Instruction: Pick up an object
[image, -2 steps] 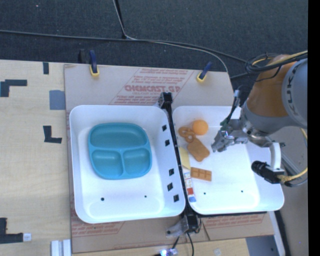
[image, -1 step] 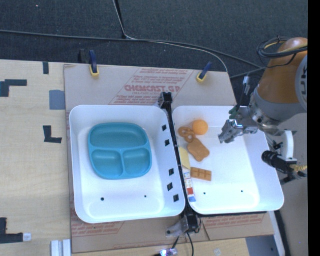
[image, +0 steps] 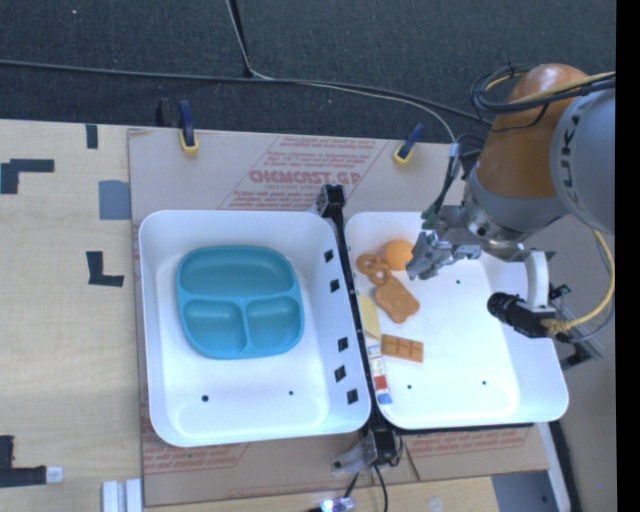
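On the bench (image: 60, 300) two shallow white bins sat side by side, and the right bin (image: 500, 390) serves here as the landmark. The arm (image: 530, 150), grey with an orange band, reached over that bin's far right corner, and its tool (image: 428, 258) hung low over the bin's far left part, just beside an orange ball (image: 398, 252). Whether the tool was clenched or released could not be told, as its tips were too dark and small to read, and nothing could be seen between them. The ball lay near the bin's far left corner, touching or nearly touching a pretzel-shaped piece (image: 374, 267) on the side toward the bin's left wall. Just nearer the camera from those two lay a tan biscuit-like piece (image: 397, 299), tilted, and nearer still, a flat orange waffle-like block (image: 402, 348). Along the bin's left wall lay a pale yellow strip (image: 369, 318) and a small white tube with red marking (image: 379, 372). Beyond that left wall, the left bin (image: 160, 400) held a blue divided plate (image: 240, 300). A sheet of cardboard (image: 290, 175) lay beneath both bins.
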